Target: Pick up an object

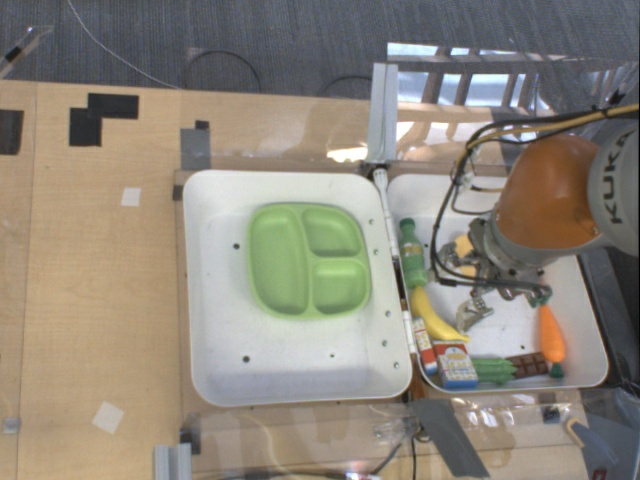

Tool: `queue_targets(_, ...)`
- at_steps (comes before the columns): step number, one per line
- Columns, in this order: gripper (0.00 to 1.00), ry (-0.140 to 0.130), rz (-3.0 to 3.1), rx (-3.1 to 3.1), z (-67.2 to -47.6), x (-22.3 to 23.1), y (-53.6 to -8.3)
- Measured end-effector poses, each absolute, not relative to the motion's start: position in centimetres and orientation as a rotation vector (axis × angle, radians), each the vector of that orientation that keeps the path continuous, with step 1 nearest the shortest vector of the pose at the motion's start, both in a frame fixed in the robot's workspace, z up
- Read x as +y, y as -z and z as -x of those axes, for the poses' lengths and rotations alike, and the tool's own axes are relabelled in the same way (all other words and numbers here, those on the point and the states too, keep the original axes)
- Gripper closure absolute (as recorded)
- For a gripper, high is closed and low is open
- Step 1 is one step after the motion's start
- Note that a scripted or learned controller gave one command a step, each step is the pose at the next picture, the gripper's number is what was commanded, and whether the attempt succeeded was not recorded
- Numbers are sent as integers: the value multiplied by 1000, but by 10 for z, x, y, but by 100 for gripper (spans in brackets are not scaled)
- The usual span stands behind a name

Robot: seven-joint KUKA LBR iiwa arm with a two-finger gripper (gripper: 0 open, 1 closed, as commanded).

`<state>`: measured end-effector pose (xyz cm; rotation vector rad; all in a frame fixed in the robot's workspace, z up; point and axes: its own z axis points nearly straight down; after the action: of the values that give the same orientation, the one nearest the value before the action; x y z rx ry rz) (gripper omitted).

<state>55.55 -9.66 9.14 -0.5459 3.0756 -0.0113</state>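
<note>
The right bin [590, 363] holds several small objects. A green bottle [411, 252] lies along its left wall, with a yellow banana [434, 317] below it. A white and red carton [455, 365] and a green and brown item [510, 370] lie along the front wall. An orange carrot [551, 334] rests at the right. My gripper [474, 311] hangs low over the middle of this bin, between the banana and the carrot, under the orange wrist band [545, 193]. A yellow object [463, 244] peeks out beside the wrist.
The left bin [215, 358] holds a green divided plate [307, 259] with three compartments. Black cables [470, 158] loop above the arm. A metal frame [382, 118] stands behind the bins. Wooden bench surface extends to the left.
</note>
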Motion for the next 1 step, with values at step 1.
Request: queue_targets(1,0,8,781,3026,-633,-120,-169)
